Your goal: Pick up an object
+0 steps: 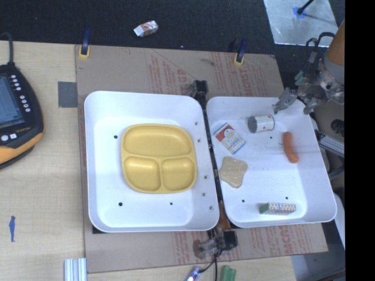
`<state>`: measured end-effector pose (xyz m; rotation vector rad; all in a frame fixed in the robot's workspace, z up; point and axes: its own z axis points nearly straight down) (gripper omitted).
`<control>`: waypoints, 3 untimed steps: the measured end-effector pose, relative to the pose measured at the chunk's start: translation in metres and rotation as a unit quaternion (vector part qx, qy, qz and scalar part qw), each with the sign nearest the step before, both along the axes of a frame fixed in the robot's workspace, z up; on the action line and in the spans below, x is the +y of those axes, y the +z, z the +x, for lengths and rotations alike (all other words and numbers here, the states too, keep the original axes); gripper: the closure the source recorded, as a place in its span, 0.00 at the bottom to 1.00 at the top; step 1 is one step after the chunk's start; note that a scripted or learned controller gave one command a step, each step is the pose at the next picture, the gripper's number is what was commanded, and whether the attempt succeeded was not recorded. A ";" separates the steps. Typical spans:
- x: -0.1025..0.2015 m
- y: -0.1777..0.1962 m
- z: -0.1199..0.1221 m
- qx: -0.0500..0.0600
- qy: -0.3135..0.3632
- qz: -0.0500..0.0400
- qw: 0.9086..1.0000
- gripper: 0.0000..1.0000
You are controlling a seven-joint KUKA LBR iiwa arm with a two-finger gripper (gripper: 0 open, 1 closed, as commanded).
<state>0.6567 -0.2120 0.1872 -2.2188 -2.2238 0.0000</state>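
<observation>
The pincer (285,102) hangs over the far edge of the right-hand shallow white bin (313,186), its fingers seemingly apart and holding nothing, probably lining up on the small grey cylinder (261,123) lying just beside it.

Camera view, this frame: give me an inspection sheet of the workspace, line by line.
Surface: cardboard sheet under two white bins.
Job's things: right bin holds grey cylinder, sausage, card packet, toast piece, small bar.
Clutter: yellow divided tray in left bin.
Grippers: gripper above right bin's far edge, beside the cylinder, holding nothing.
Cables: nothing seen.
Surroundings: handheld pendant at left; wrapper on dark floor.
</observation>
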 end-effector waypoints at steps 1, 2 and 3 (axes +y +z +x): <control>0.082 -0.038 -0.097 0.002 0.001 0.000 1.000 0.00; 0.115 -0.044 -0.084 0.001 0.002 -0.001 1.000 0.00; 0.033 -0.086 -0.036 0.001 -0.001 0.000 1.000 0.00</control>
